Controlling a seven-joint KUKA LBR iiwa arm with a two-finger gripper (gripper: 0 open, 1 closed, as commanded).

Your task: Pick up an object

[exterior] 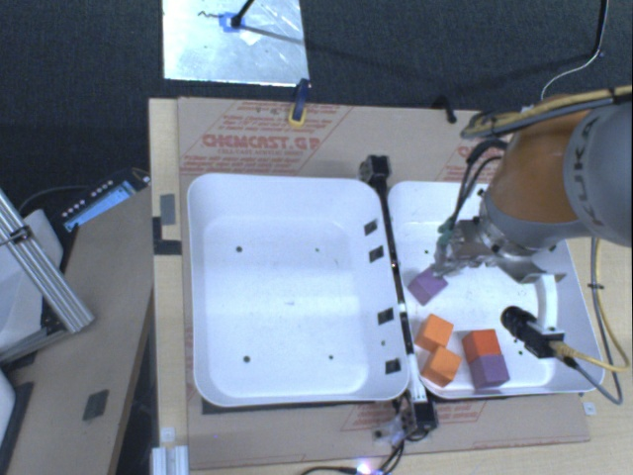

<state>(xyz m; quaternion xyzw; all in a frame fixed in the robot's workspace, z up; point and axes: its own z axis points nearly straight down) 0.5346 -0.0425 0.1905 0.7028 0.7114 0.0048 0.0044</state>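
In the right bin (514, 389) lie several small blocks. A light purple block (427, 286) sits near the bin's left wall. My gripper (444, 258) hangs just above and to the right of it, its tips close to the block's upper edge. Two orange blocks (436, 332) (441, 366) lie nearer the front. To their right a red-orange block (481, 344) rests against a darker purple block (489, 371). The grey arm with its orange band (539, 176) covers the bin's back right part.
The left bin (213, 364) stands beside the right one, with black clips (384, 285) along the shared wall. A black cable fitting (524, 330) lies over the right bin's front right. A foil sheet (235, 26) lies beyond the bench.
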